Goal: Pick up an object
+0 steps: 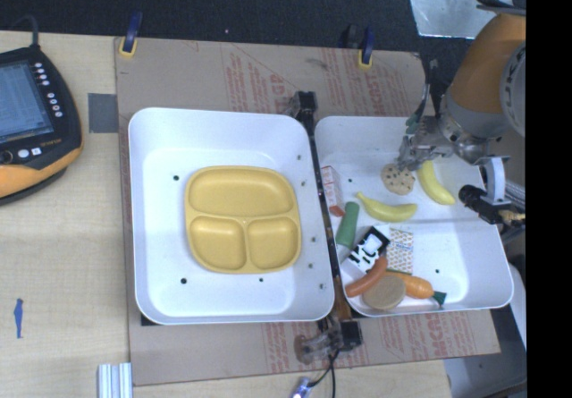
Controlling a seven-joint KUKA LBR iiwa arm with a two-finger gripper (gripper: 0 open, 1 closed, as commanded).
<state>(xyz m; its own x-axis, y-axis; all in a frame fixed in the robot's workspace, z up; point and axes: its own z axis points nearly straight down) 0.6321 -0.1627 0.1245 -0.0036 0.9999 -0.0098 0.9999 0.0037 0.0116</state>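
— So where do we find the tool (413, 153) right now?

— We see it low over the right bin (465, 284), near that bin's far end, hanging from the grey arm (478, 88) with its orange band. Whether it is released or clenched, we cannot tell; the metal parts blur together at its tip.

— And the things we might pick?

— Just below the tool's tip lies a round speckled cookie (399, 178), touching or very nearly touching it. We see nothing clearly between the tool's parts. Just beside the tool, toward the arm, lies a small banana (437, 183). A longer banana (387, 207) lies a little nearer to us than the cookie.

— What sits further from the tool?

— Toward the near end of that bin we see a green cylinder (348, 224), a black-and-white tagged block (366, 249), a sausage (367, 277), a carrot (416, 285) and a brownish disc (384, 295), crowded together.

— And on the tool's far side?

— Well apart from it, the left bin (152, 208) holds a yellow divided tray (243, 217). Both bins rest on the desk (63, 253).
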